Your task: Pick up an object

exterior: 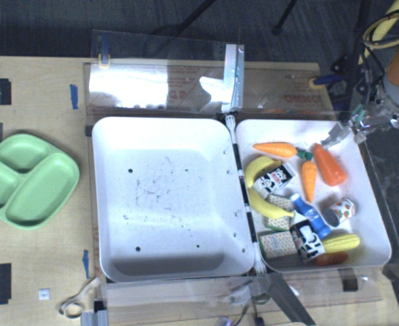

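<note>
No brand name or readable writing shows on anything here; the two small cards in the right bin [379, 216] carry only bold black-and-white patterns, one [275, 178] lying on the banana [260, 189] and the other [308, 238] near the bin's front edge, and a clear panel behind the bins bears faint reddish lettering too blurred to read.

The gripper [336, 134] hangs over the back right corner of the right bin, its metal tip pointing down and left toward the toys. Whether its fingers are spread or closed I cannot tell, as the tip is small and washed out against the white wall. Nothing appears between them.

The nearest toy is a stubby orange-red carrot [330, 167], lying just beside and in front of the tip, apart from it. A longer carrot [275, 149] lies to the left along the back of the bin, and a thin one [309, 178] stands nearly lengthwise between the banana and the stubby carrot. Further forward lie a blue piece [310, 215], a small round spotted ball [344, 210], a corn cob [342, 242] and a woven-looking patch [275, 243].

The left bin [111, 141] sits touching the right one. A green divided plate [26, 180] rests on the bench [36, 263] well to the left.
</note>
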